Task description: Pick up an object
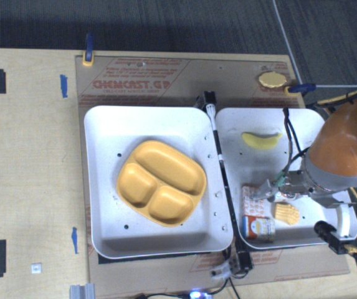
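Observation:
In the right bin (309, 120) lie a yellow banana (260, 140), a small red, white and blue carton (256, 217) and a pale yellow ridged piece (286, 214). My gripper (276, 190) reaches in from the right, low over the bin. It sits just above the carton's top right corner and the ridged piece. The orange band of the arm (341, 145) covers the bin's right side. Nothing is visibly held.
The left bin (103, 129) holds a large yellow three-compartment tray (161, 182). A tan round disc (273, 80) lies on the board behind the right bin. Black cables (289, 139) run from the arm across the right bin.

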Controlling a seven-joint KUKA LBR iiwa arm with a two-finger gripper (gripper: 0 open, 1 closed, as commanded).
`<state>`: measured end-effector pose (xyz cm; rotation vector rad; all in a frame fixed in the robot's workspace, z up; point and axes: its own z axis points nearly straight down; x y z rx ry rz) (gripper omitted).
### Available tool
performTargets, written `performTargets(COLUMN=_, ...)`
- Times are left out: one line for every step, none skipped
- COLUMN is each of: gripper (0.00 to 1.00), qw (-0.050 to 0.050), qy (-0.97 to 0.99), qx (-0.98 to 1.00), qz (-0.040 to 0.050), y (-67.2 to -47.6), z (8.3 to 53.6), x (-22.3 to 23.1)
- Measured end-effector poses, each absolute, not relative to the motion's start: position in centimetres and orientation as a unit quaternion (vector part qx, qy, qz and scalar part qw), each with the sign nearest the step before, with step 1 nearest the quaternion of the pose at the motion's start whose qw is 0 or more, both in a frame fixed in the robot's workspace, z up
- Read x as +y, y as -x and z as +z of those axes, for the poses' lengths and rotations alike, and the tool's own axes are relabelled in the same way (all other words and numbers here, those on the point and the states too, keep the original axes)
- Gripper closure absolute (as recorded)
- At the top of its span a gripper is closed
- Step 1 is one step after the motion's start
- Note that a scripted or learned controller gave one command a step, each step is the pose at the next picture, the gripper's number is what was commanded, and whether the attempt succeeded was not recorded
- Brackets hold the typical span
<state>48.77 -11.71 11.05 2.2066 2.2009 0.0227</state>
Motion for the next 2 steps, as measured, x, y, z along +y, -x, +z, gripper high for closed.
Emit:
performTargets(gripper=1.0, qw=0.014, qy=-0.708, qx=0.706, qz=0.0085, y=-48.9, z=12.1, x=-11.7)
performTargets(gripper=1.0, qw=0.0, qy=-0.706, qx=0.708, qz=0.0005, y=-59.7, z=18.5, x=0.0)
